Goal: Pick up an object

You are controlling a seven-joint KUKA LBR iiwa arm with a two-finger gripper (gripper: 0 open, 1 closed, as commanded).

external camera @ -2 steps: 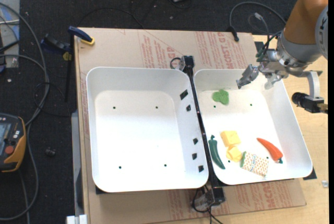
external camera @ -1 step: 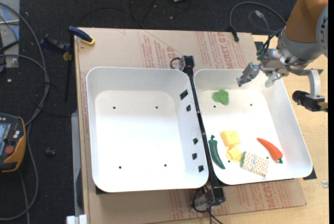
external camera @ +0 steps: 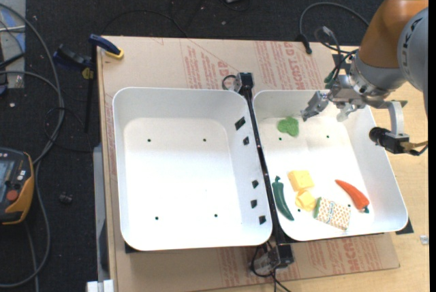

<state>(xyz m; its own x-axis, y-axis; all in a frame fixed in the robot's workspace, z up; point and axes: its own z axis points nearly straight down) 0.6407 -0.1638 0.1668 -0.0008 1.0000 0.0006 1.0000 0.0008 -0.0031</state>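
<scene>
The right bin (external camera: 381,168) holds several small objects. A light green leafy piece (external camera: 288,126) lies near its back left. Toward the front are a dark green pepper (external camera: 281,197), two yellow blocks (external camera: 300,180) (external camera: 306,201), a red pepper (external camera: 353,194) and a patterned packet (external camera: 333,212). My gripper (external camera: 324,114) hangs over the back of the right bin, just right of the leafy piece. It is open, with its fingers spread and nothing between them.
The left bin (external camera: 129,148) stands beside the right one, with a black divider strip (external camera: 255,148) between them. A blue and yellow clamp (external camera: 106,46) sits at the bench's back left corner. Cables run over the dark floor behind.
</scene>
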